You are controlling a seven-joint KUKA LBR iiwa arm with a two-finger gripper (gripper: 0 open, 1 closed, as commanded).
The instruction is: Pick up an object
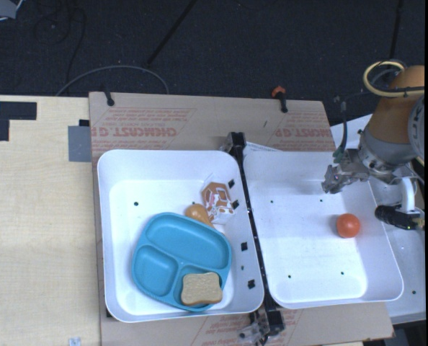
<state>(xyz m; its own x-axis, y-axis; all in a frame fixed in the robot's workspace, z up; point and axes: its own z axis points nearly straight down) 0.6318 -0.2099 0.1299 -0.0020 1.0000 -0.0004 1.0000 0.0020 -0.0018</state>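
A small red-orange ball (349, 225) lies in the right bin (300, 272), near its right side. My gripper (334, 179) hangs over the upper right part of that bin, up and slightly left of the ball and apart from it. In the left bin (120, 186) rests a blue divided plate (174, 254) with a slice of bread (201, 288) in its lower compartment. An orange rounded item (197, 213) and a brown-and-white wrapped item (217, 197) sit just above the plate.
A black divider strip (244, 215) runs between the two bins. The arm's grey body with its orange band (394, 114) enters from the right over the right bin's edge. Cardboard (199, 125) lies under the bins.
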